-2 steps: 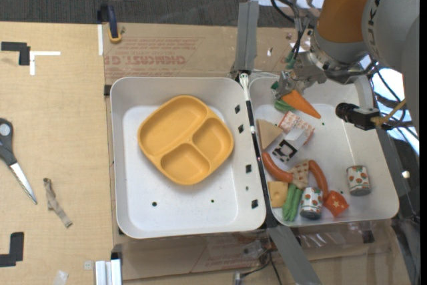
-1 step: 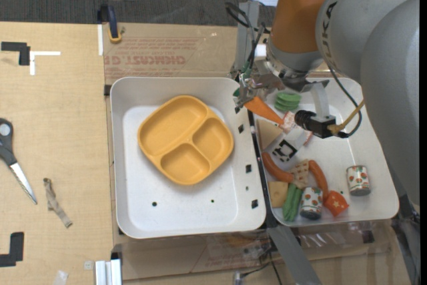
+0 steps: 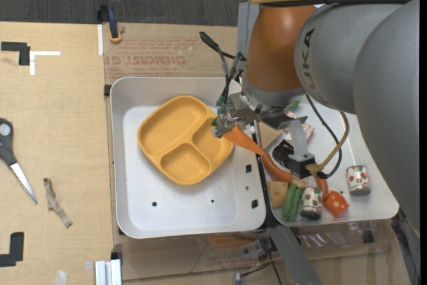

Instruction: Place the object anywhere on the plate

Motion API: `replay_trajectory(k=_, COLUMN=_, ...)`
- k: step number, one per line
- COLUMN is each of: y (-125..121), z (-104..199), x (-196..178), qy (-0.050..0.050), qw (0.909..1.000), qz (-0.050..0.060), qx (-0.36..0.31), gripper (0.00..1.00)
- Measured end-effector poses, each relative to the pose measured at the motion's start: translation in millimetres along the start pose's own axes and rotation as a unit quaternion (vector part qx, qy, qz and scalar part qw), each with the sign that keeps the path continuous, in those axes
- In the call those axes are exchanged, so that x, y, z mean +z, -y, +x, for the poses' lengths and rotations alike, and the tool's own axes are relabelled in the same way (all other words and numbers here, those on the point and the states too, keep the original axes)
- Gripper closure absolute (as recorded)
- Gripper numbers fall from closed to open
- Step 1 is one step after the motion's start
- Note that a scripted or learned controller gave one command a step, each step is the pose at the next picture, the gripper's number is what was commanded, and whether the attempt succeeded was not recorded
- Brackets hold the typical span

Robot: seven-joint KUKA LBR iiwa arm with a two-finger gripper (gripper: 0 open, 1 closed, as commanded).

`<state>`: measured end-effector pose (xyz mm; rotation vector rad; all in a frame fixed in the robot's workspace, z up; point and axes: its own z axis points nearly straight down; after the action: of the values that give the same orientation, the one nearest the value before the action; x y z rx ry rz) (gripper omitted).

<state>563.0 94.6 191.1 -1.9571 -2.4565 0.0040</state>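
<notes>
Divided yellow plate (image 3: 179, 138) with three compartments, lying flat and turned at an angle in the left white bin (image 3: 133, 210), toward that bin's upper right. Orange carrot-shaped object (image 3: 257, 150), long and tapered, lying at a slant: its upper-left end sits at the plate's right rim, and its body runs down and to the right across the wall between the two bins, ending among the items in the right bin.
</notes>
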Motion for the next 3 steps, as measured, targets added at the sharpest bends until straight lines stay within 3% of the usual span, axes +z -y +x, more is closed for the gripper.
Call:
replay_trajectory(k=1, y=-8, z=74, x=-45, qy=0.001, qw=0.9906, qz=-0.002, qx=-0.137, gripper=1.00)
replay_trajectory(k=2, y=-8, z=72, x=-53, qy=0.001, qw=0.9908, qz=-0.001, qx=-0.136, gripper=1.00)
replay_trajectory(k=3, y=41, z=83, x=-111, qy=0.001, qw=0.9678, qz=-0.002, qx=-0.252, gripper=1.00)
